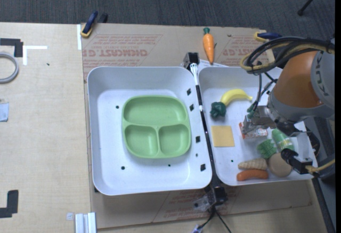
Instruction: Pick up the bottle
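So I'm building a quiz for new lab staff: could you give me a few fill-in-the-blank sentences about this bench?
1. The green divided plate lies in the ____ bin.
2. The carrot lies on the ____, beyond both bins.
3. Next to the broccoli lies a yellow ____.
4. The gripper is over the ____ bin.

Missing words: left; cardboard; banana; right

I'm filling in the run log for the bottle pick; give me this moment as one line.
stage: reaching | gripper: low in right bin | bottle: lying beside it, not gripped | grasp: unconfirmed
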You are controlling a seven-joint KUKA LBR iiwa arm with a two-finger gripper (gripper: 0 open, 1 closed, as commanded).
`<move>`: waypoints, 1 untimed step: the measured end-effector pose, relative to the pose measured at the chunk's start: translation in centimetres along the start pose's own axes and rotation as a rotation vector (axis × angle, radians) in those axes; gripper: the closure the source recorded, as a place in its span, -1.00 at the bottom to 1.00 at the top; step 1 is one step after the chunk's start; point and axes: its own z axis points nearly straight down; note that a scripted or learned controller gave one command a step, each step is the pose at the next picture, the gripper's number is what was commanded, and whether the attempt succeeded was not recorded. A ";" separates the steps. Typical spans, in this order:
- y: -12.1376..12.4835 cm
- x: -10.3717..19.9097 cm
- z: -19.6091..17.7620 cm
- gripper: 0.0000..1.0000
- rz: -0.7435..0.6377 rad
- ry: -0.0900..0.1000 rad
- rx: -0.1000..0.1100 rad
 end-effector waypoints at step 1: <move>-0.9 2.5 1.5 1.00 0.149 0.008 0.018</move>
